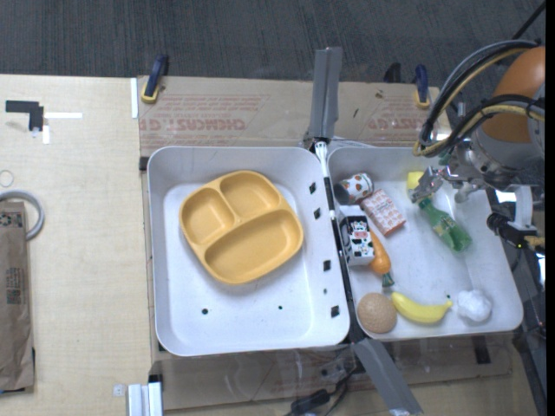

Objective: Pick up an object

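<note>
A grey KUKA arm (507, 128) with an orange band reaches in from three o'clock over the right bin (499, 258), one of two shallow white bins set side by side on a wooden tabletop (69, 232). Its jaws (431, 183) hang at the bin's one o'clock corner, directly over the neck end of a green bottle (444, 224) that lies slanted toward five o'clock; whether the jaws are wide, narrow or closed on anything cannot be told, as cables and wrist hardware mask them. A small yellow block (415, 181) sits just beside the bottle's top, at its eleven o'clock.

Across the right bin, a pink wafer-like packet (383, 211) lies near the middle of the upper half, with a small white figure (355, 185) at its eleven o'clock. A black-and-white carton (356, 238) rests against the left wall, touching an orange carrot (380, 255) at its four o'clock. Along the bin's six o'clock edge sit a tan round ball (377, 312), a yellow banana (421, 308) just beside it, and a crumpled white wad (473, 304) toward the five o'clock corner.

The left bin (173, 302) holds a yellow divided plate (241, 225), set above its centre. A brown paper bag (16, 289) lies at the tabletop's nine o'clock edge
</note>
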`<act>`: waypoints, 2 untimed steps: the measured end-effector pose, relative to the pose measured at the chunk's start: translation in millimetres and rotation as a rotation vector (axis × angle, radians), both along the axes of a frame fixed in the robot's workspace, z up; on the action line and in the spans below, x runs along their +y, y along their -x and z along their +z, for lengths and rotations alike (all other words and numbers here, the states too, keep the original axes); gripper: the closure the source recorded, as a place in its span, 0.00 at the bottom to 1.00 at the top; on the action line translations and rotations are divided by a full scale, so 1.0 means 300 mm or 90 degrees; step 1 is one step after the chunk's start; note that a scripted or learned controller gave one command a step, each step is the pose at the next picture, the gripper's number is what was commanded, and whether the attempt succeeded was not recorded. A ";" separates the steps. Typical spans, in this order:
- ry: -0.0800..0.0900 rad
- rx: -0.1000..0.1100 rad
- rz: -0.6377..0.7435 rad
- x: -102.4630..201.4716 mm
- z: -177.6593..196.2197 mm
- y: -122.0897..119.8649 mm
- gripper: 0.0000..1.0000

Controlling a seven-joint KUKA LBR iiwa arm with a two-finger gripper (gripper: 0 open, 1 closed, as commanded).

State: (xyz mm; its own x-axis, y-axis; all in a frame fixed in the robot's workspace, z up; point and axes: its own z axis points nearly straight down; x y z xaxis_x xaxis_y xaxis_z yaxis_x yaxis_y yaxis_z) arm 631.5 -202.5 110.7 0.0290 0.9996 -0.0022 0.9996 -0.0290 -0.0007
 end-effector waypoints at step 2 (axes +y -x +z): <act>-0.003 -0.003 -0.122 -0.015 -0.026 0.067 1.00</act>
